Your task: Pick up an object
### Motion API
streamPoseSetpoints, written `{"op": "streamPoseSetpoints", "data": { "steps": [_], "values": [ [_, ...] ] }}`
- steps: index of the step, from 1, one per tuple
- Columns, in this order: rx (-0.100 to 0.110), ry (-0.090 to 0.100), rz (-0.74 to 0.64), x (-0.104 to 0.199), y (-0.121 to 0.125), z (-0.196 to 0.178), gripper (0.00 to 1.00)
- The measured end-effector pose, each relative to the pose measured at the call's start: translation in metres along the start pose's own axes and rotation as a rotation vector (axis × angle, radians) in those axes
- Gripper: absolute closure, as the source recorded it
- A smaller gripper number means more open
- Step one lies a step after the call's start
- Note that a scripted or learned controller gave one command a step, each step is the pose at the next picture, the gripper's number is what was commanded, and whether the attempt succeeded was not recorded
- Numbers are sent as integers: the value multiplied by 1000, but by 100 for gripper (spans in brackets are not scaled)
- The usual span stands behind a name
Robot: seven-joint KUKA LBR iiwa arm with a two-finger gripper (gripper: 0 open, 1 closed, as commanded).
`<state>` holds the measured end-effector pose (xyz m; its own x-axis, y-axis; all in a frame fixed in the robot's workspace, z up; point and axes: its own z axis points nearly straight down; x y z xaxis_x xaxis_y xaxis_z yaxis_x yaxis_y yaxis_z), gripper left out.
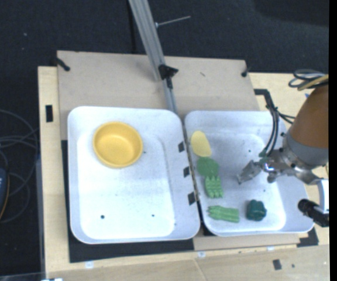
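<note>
White bins sit side by side on the worktop (51, 157). Over the right bin (239, 127) the gripper (251, 172) hangs with fingers spread and nothing between them. Near it lie a dark green toy (255, 210), a green block (213, 186) and a yellow piece (200, 144). A yellow bowl (118, 144) rests in the left bin (86, 215).

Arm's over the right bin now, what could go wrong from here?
1. The end effector hangs over bare floor of the right bin, apart from every item; closing here would likely grab nothing.
2. The green pieces lie bunched against the bin's left wall with the yellow piece, so a grasp there may snag two.
</note>
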<state>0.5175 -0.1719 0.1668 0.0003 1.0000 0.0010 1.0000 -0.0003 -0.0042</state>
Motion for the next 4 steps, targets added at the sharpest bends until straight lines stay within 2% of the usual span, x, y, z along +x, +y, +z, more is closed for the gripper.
{"op": "streamPoseSetpoints", "data": {
  "steps": [1, 2, 4],
  "values": [
    [0, 0, 0, 9, 0, 58, 0],
    [-6, -1, 2, 7, 1, 45, 100],
    [-10, -3, 1, -3, -11, -56, 100]
  ]
}}
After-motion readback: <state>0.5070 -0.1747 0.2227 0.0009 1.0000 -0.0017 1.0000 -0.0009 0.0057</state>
